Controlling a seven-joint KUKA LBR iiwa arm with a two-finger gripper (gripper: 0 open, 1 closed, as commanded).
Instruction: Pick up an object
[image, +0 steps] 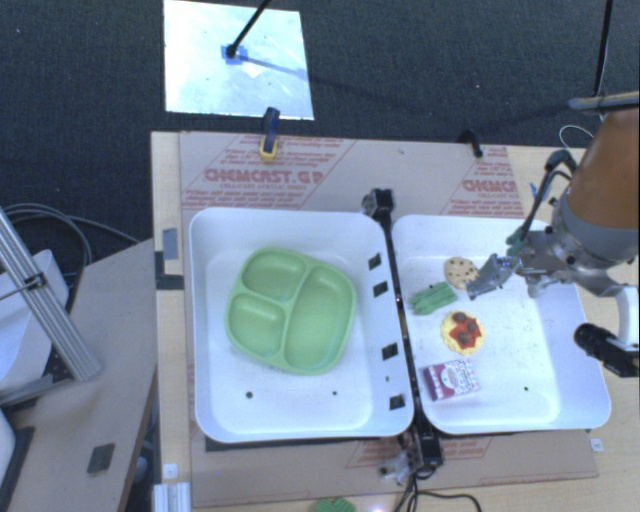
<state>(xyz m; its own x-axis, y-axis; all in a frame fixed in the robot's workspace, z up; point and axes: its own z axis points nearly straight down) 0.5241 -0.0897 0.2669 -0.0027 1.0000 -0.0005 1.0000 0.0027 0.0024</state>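
Reaching in from the right, the grey arm (600, 210) with its orange band hangs over the right bin (575, 400). Its gripper (490, 278) sits low above the bin's upper middle; whether the claw is wide or narrow I cannot tell, and nothing shows clearly between its tips. Just left of it lies a small round cookie (460, 269), near but not clearly touching. Below the cookie, a green toy vegetable (433, 298) lies tilted beside the bin's left wall. A round yellow toy with red spots, like a little pizza (463, 332), rests near the bin's middle, and a small red-and-white packet (451, 380) lies below it toward the front. The left bin (215, 400) holds a light green divided plate (292, 311) with three compartments, lying flat and slightly turned.
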